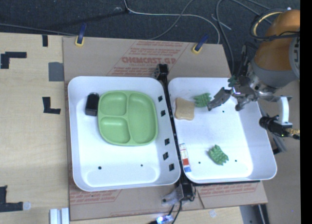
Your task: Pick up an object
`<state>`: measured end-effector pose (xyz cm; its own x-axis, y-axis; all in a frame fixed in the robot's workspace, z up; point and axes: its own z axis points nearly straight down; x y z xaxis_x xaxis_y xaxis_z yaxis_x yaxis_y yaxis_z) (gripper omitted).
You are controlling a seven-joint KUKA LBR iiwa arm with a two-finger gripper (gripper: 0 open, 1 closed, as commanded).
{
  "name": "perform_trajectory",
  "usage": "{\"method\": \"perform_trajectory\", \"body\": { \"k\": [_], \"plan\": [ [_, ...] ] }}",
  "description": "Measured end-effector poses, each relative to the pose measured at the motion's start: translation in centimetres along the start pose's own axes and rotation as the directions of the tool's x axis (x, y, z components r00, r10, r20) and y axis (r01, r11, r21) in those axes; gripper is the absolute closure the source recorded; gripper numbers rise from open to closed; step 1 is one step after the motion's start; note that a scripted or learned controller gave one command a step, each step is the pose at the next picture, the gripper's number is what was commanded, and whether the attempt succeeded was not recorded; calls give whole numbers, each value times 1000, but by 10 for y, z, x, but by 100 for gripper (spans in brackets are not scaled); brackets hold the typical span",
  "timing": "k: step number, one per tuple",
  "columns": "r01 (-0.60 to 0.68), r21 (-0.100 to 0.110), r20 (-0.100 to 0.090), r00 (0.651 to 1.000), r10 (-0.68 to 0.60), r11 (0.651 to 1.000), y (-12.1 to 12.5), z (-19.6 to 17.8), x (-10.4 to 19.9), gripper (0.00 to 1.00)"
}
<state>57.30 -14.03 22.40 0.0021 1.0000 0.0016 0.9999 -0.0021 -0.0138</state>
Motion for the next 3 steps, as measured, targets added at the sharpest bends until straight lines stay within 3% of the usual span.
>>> {"method": "perform_trajectory", "body": {
  "k": [1, 3],
  "plan": [
    [3, -12, 2, 1000, -3, 1000, 3, -7, 0, 0],
    [4, -6, 1, 1000, -4, 1000, 14, 116, 3, 0]
  ]
}}
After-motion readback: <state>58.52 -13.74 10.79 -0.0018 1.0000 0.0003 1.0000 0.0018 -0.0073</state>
